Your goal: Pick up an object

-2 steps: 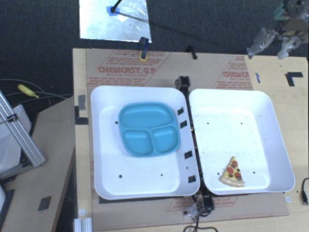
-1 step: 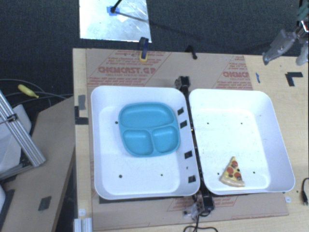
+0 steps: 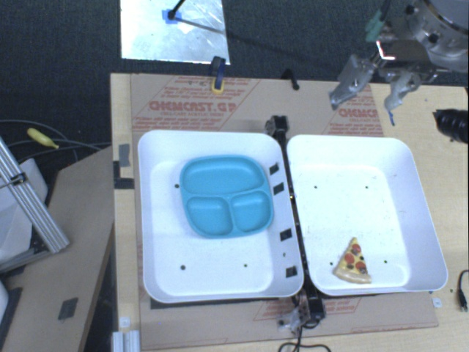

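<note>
A toy pizza slice (image 3: pixel 353 261) with red dots lies in the right bin (image 3: pixel 410 196), near its front edge. A blue divided plate (image 3: pixel 226 196) rests in the left bin (image 3: pixel 157 196). My gripper (image 3: pixel 368 90) hangs open high above the bench, beyond the right bin's back edge, with nothing between its two grey fingers (image 3: pixel 347 84). It is well apart from both the pizza slice and the plate.
The two white bins sit side by side on a cardboard sheet (image 3: pixel 190 101), joined by a row of black clips (image 3: pixel 282 189). A shiny foil sheet (image 3: pixel 176 17) lies at the back left. Aluminium framing (image 3: pixel 26 204) stands at the left.
</note>
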`<state>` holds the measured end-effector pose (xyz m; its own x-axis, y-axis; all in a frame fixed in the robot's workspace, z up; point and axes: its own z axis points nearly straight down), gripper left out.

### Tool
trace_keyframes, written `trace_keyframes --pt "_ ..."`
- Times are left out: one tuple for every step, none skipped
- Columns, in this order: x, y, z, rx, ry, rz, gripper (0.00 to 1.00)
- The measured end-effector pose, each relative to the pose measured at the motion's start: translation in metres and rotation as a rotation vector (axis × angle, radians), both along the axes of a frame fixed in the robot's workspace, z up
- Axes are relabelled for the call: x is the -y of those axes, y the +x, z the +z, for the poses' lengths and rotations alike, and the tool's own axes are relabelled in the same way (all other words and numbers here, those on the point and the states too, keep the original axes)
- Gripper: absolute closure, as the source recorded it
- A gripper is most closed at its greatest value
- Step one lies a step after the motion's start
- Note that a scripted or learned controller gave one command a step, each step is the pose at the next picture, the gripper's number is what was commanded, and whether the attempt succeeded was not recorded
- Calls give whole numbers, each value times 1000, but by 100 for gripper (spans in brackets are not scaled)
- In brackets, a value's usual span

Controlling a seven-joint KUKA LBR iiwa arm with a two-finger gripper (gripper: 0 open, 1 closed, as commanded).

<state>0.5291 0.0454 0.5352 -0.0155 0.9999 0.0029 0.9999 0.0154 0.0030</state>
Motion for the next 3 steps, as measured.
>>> trace_keyframes --pt "-140 -33 -7 -2 2 3 0" --pt "-131 -30 5 1 0 -10 100" --pt "-83 -43 -28 -4 -4 -19 100"
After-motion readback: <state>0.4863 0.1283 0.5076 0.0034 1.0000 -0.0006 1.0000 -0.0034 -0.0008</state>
